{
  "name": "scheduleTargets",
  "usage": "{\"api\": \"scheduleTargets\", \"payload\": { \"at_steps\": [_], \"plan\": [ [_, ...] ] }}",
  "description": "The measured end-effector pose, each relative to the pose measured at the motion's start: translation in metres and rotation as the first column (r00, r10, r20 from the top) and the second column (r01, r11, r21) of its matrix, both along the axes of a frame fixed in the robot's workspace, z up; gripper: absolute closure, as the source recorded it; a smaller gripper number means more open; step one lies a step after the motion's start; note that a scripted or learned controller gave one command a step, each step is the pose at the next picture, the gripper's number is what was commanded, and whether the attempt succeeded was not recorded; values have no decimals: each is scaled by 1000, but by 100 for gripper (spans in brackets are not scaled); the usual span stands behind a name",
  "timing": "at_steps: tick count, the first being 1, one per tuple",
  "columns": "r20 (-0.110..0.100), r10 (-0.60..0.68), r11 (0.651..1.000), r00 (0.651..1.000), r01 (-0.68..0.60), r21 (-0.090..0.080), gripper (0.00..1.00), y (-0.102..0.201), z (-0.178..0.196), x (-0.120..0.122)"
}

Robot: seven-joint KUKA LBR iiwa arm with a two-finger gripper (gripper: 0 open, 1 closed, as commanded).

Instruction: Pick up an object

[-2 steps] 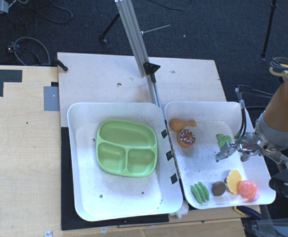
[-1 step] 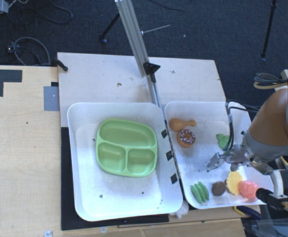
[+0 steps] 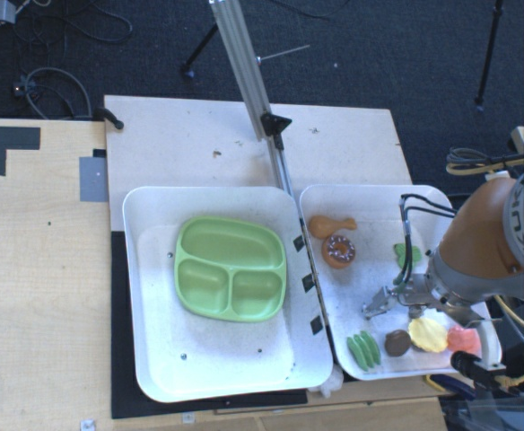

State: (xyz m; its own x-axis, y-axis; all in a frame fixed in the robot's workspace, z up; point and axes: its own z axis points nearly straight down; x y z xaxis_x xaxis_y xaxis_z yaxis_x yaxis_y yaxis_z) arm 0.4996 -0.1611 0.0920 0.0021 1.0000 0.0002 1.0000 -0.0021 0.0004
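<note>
I'm in the approach step: the gripper point(image 3: 376, 305) hangs low over the right bin point(image 3: 370, 200), its fingers a little apart with nothing between them. Candidates lie close — green pods point(image 3: 363, 349), a brown lump point(image 3: 397, 342) and a yellow piece point(image 3: 429, 334) toward the near edge (the doughnut point(image 3: 338, 250) sits farther off). Next I'd centre on one, descend, then clamp.
</note>
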Motion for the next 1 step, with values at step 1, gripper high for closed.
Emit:
{"api": "scheduleTargets", "payload": {
  "at_steps": [1],
  "plan": [
    [-2,-5,1000,1000,5,2,100,-1,10,-1]
  ]
}}
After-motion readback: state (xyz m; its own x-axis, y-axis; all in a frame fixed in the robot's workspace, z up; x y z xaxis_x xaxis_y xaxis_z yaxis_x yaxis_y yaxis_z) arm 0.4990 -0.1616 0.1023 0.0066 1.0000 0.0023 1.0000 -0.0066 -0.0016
